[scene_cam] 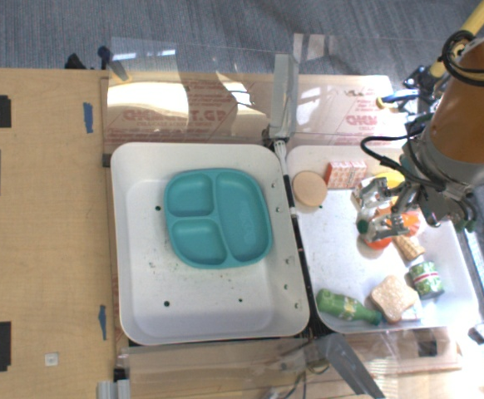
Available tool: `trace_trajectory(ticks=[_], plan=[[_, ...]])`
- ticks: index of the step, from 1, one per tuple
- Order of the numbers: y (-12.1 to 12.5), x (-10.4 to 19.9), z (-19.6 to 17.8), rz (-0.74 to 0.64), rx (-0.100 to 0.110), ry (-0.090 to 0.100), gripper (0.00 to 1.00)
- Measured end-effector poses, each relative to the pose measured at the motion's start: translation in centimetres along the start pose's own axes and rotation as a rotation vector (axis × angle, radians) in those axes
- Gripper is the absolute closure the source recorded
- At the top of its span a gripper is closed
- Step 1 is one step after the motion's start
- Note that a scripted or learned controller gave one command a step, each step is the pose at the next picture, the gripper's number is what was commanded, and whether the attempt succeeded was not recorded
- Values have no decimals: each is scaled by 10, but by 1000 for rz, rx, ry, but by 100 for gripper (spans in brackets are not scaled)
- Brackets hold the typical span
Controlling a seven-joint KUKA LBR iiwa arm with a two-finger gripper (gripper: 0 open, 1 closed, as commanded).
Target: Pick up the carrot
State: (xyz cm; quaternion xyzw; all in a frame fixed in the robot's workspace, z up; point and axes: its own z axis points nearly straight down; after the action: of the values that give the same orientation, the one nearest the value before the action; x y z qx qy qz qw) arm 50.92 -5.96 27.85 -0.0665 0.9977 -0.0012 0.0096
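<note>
The carrot point(380, 238) is an orange piece in the right bin point(333, 256), mostly covered by the gripper; a further bit of orange shows just right of the metal parts. My gripper point(376, 219) hangs directly over the carrot, reaching in from the right under the grey and orange arm point(466, 115). Whether the carrot is touched or gripped is hidden by the gripper body.
The right bin also holds a tan round disc point(310, 189), a pink box point(346, 173), a yellow item point(390, 179), a tan chunk point(407, 247), a green-labelled can point(426, 278), a bread slice point(392, 298) and a green vegetable point(343, 306). A teal divided plate point(218, 217) lies in the left bin point(142, 289).
</note>
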Motion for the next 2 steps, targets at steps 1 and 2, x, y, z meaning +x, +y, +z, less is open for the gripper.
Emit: trace_trajectory(ticks=[1,2], plan=[[-59,25,-109,-44,3,3,100],[-138,24,-51,-285,-6,17,100]])
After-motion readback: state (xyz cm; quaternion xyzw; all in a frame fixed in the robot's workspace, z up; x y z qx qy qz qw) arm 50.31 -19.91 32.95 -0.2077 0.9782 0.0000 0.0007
